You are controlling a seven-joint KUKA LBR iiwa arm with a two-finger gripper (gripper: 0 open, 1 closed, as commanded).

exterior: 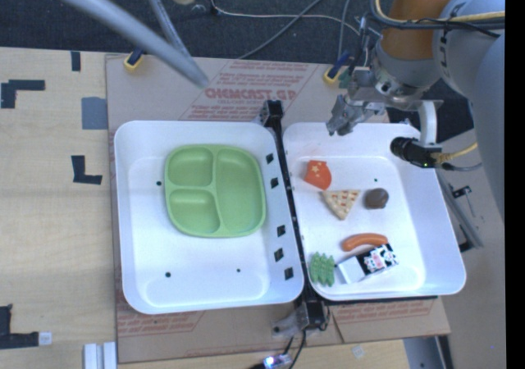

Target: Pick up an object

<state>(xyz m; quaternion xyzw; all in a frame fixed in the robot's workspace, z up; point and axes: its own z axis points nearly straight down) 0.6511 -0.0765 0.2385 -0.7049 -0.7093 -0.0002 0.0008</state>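
Logging pick as not begun: gripper (341, 124) hovers at the right bin's (431, 220) far rim, jaws' spread I cannot tell, nothing in them; red piece (318, 173), wedge (341, 202), brown ball (376, 198), sausage (363, 241), carton (368, 263), greens (322, 268) all lie loose; green tray (216, 190) in left bin (139, 220)

Two white bins (131, 220), one green divided plate (216, 191), six small toy foods (342, 202)

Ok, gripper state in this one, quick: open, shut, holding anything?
Gripper: cannot be told from this view; it hangs over the far edge of the right bin, with nothing seen between its fingers.
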